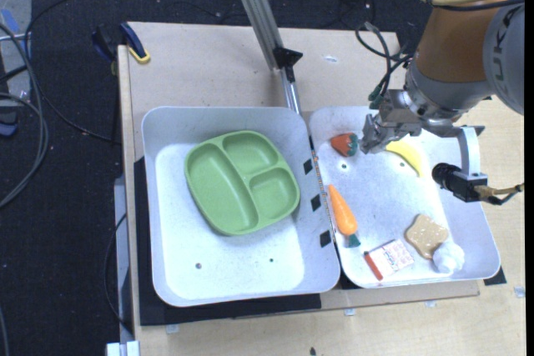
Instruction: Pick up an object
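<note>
Your hand (373,139) is low over the back of the right bin (467,225), near that bin's far left corner. You cannot tell from here how wide it is, and nothing can be seen inside it. Its tip is just beside a small red strawberry toy (343,144) with a green top. A yellow banana (406,155) lies right next to the hand on the other side.

The right bin also has an orange carrot (342,213) lying along its left wall. Near the front there is a piece of toast (426,236), a little red and white box (390,258), and a small white thing (447,260) in the front corner. The box has marks on it, but they are too small to read.

The left bin (175,263) has a green plate (242,182) with three parts. It sits tilted toward the back of the bin.

Both bins rest side by side on the tabletop (192,62).
</note>
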`<control>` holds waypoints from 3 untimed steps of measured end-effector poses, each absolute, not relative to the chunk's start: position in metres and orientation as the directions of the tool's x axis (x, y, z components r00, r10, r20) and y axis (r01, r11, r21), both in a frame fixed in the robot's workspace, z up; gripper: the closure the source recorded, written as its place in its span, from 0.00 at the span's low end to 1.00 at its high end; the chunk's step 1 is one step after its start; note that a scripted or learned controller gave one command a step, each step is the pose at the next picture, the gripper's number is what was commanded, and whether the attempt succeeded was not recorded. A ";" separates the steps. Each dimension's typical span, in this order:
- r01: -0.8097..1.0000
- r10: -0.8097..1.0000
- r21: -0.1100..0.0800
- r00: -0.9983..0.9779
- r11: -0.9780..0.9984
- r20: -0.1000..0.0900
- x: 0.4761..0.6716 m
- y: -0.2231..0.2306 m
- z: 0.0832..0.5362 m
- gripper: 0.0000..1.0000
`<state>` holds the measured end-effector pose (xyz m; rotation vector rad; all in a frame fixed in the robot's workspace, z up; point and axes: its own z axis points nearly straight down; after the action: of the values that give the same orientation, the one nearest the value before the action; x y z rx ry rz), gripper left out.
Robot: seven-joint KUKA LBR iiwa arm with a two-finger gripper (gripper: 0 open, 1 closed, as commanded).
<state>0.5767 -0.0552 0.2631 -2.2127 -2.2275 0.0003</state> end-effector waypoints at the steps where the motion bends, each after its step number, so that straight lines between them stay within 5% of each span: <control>1: 1.000 1.000 -0.003 -0.006 0.006 0.001 0.564 -0.010 0.248 1.00; 3: 1.000 1.000 -0.002 -0.007 0.007 0.001 0.544 0.091 0.241 1.00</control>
<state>0.5436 0.0913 0.2405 -2.2129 -2.2275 0.0013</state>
